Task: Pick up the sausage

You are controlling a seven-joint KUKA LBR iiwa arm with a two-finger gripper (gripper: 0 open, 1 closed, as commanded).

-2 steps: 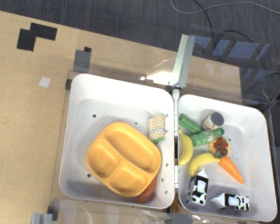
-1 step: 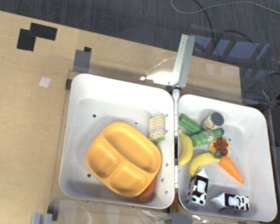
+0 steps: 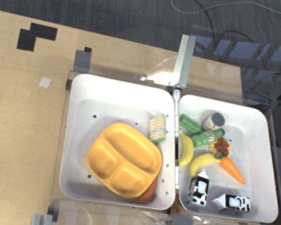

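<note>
I judge the pick has not begun: this is the approach step, and I cannot tell how the fingers stand. In the left bin (image 3: 73,140) a yellow divided plate (image 3: 124,160) lies over what I take for the sausage (image 3: 149,190), a red-brown end peeking from under its lower right rim, near the bin wall. The plate is the obstacle, so a descent must be narrow, beside that rim. A patterned packet (image 3: 158,127) lies above the plate. The right bin (image 3: 267,158) holds bananas (image 3: 186,150), a carrot (image 3: 232,170) and cartons (image 3: 199,191), well apart from the sausage.
</note>
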